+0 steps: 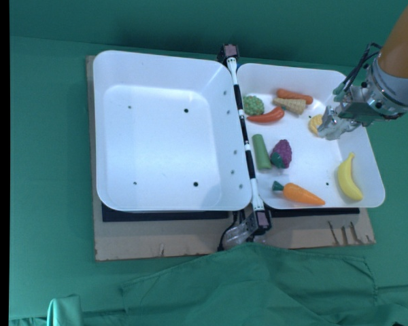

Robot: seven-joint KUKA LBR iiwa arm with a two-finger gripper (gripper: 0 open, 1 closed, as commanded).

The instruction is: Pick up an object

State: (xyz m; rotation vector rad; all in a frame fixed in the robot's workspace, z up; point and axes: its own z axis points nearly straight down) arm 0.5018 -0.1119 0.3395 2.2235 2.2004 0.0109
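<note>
1. Gripper (330, 129) low in right bin (326, 165), over its right side, touching or just above a yellow-orange toy (315, 123), prob. the pick target; can't tell if it's gripped.
2. Toys lie loose & apart, so most look reachable: banana (348, 178) near right rim, carrot (299, 193) near edge, grapes (281, 153) mid.
3. Left bin (163, 131) has lots of room; right rim close to the wrist.
</note>
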